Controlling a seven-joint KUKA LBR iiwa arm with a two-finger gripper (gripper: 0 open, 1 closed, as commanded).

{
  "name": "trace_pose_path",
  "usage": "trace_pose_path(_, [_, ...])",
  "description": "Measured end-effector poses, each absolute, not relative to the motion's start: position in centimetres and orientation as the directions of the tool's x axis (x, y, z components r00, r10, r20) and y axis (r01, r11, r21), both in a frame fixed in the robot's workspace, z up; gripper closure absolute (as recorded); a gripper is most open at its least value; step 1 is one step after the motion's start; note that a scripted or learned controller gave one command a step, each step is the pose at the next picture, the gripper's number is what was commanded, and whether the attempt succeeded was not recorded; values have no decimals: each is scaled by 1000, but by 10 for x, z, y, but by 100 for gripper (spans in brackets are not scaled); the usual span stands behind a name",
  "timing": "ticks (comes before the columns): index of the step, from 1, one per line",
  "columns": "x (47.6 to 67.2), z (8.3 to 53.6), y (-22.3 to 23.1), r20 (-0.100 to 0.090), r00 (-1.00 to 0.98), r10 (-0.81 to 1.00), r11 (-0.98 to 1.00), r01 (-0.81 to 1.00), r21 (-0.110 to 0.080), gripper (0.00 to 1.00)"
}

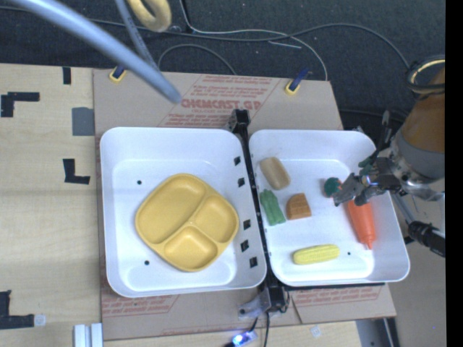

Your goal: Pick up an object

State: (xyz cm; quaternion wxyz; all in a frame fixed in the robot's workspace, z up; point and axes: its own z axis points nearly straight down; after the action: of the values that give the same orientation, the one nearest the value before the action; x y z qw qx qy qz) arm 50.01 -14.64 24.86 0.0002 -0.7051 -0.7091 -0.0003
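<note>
The right bin [376, 270] holds several toy foods. A beige potato-like piece [274, 172] lies at its upper left, with a green piece [272, 208] and a brown-orange block [298, 207] just below it. A yellow corn cob [315, 254] rests near the front wall. An orange carrot [363, 223] lies along the right side. My gripper [349, 191] hangs low over the right part of this bin, right above the carrot's top end. A small dark green thing [331, 186] sits just to its left; whether they touch is unclear.
The left bin [119, 150] contains a yellow divided plate [187, 221]. A black clip strip [249, 208] runs between the two bins. A grey pole [94, 31] crosses the upper left, above the cardboard base [217, 96]. Cables [289, 38] lie behind the bins.
</note>
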Motion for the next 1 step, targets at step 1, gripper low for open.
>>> trace_pose_path(1, [511,235,-88,1,-6,1000,6,1000,-2,100])
